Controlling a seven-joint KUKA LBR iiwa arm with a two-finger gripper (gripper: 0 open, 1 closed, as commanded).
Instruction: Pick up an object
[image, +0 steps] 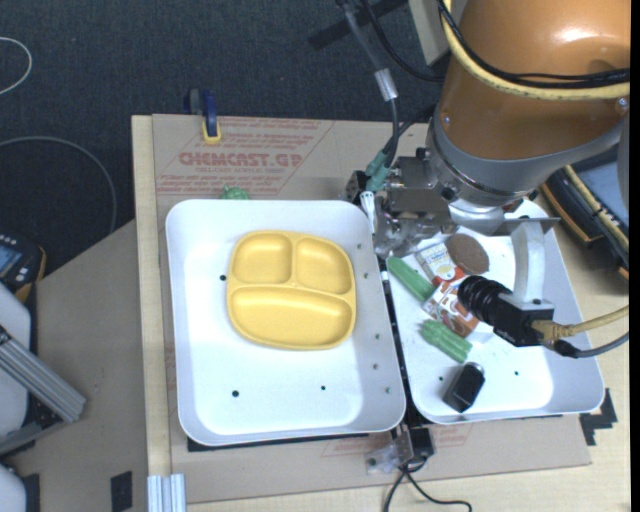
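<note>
The brown worktop (250, 160) carries both white bins. The grey arm (530, 90), with its orange band, rises above and to the right of the claw (395, 230). The claw hangs over the upper left corner of the right bin (535, 385), close to the wall that meets the left bin (200, 330). The wrist hides its tips, so I cannot tell whether the claw is apart or together. To the left of the claw, in the middle of the left bin, lies a yellow divided plate (290, 290). The other things to pick lie in the right bin, below and to the right of the claw. A red and white snack packet (450, 305) lies down to its right, and a brown oval disc (468, 253) sits level with it on the right. One green stick (408, 275) lies just below the claw, and a second green stick (445, 340) lies lower, past the packet. Farthest from the claw, a small black block (463, 387) lies near the bin's front edge.
</note>
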